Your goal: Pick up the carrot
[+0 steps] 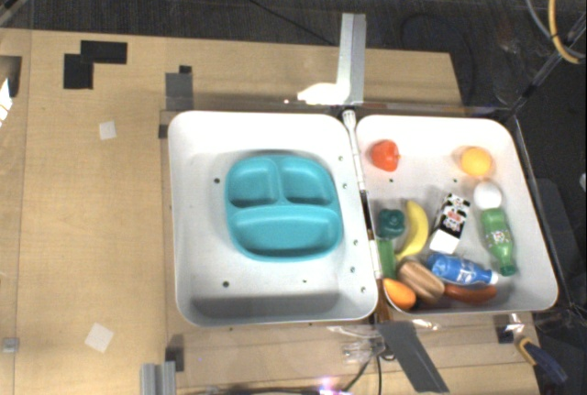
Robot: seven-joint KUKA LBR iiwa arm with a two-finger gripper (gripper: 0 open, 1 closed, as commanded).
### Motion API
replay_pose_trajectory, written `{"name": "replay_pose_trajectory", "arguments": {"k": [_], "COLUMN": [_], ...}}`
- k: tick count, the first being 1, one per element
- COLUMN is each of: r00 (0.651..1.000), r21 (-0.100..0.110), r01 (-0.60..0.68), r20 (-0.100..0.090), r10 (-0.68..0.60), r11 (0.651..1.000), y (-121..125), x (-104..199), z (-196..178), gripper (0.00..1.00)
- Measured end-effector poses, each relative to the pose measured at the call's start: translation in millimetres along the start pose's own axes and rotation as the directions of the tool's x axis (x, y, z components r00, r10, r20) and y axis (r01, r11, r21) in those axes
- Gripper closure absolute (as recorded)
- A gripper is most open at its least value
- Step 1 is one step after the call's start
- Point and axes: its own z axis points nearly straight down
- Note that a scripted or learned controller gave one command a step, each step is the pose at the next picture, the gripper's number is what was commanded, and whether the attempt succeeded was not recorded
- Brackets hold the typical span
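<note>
A pale wooden bench (83,228) against a dark floor bears two shallow white bins side by side, with a loose cable running across the floor behind them.

The task looks not yet begun. The carrot (398,293), which I take to be the orange piece with a green stem end lying above it, lies in the right bin (537,279), at its near left corner, against the wall shared with the left bin. It is on the bin floor and nothing has hold of it. How far the pincer is open, or whether it grips anything, I cannot tell. The whole approach, descent, grasp and lift are left to do.

The left bin (197,164), the one farther from the side where the arm reaches in, holds a teal divided plate (280,205) with nothing on it.

The right bin is crowded. Touching or just beside the carrot is a tan bun-like piece (423,279), with a blue bottle (464,271) and a reddish-brown piece (473,294) beyond. A banana (415,229), a dark teal round piece (391,221), a small black-and-white carton (450,220) and a green bottle (496,235) lie mid-bin. At the far end, well apart, are a red fruit (384,155) and an orange fruit (475,161).
</note>
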Motion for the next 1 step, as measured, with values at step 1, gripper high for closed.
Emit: {"name": "replay_pose_trajectory", "arguments": {"k": [1], "r00": [0.92], "r21": [-0.006], "r01": [0.392], "r20": [0.008], "r10": [-0.392], "r11": [0.92], "y": [-12.5], "x": [-39.3], "z": [6.6], "gripper": [0.0]}}
